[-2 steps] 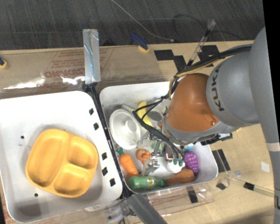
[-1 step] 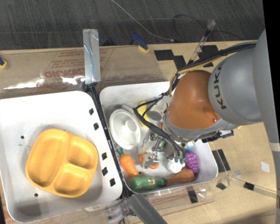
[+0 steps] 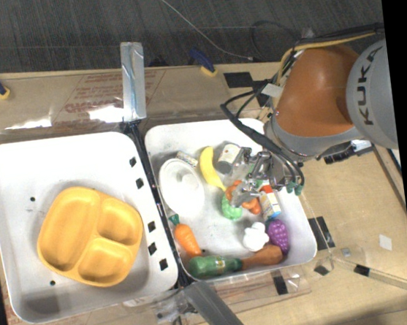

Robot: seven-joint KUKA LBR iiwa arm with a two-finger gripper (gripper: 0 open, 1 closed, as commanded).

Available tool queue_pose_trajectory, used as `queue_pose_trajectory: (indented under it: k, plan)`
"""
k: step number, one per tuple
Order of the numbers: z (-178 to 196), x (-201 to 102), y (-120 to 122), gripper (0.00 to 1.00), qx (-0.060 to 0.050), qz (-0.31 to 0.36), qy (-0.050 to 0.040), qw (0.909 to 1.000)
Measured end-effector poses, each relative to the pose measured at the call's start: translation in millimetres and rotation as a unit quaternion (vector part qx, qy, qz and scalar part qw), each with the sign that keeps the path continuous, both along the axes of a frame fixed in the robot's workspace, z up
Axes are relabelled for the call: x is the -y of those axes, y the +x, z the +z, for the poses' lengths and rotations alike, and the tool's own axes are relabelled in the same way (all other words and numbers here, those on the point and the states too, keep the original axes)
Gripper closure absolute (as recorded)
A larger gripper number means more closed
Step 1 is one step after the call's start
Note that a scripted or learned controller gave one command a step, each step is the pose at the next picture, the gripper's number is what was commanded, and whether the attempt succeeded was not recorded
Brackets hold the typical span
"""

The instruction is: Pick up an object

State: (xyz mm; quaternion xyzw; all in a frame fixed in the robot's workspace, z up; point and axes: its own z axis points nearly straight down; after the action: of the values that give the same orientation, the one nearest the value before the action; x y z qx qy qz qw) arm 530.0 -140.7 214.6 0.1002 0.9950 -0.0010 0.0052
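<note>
Right now the gripper (image 3: 249,183), its jaw state indiscernible, hovers directly above the green toy (image 3: 230,208) and the orange toy (image 3: 251,205) beside it.

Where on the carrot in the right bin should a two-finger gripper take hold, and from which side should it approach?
Probably across the middle of the carrot, coming straight down. It lies flat near the bin's left wall, long and narrow, so fingers should close across its short width. The green bottle lies close by its lower end, so stay higher up.

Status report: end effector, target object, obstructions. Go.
End effector low in right bin, finger state unreadable. Nothing seen held. Banana, white bowl, carrot crowd around it.
</note>
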Motion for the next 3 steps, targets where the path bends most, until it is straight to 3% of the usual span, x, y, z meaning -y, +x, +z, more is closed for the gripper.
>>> queue_pose_trajectory:
  k: [1, 2, 3]
  plan:
    - [-96.0, 18.9, -27.4, 1.00, -0.007, 0.243, 0.0012, 0.9701]
    - [-118.7, 30.3, 2.7, 1.00, -0.003, 0.048, 0.0005, 0.9988]
    - [-118.0, 29.9, 4.7, 0.00, 0.000, 0.049, -0.0002, 0.9988]
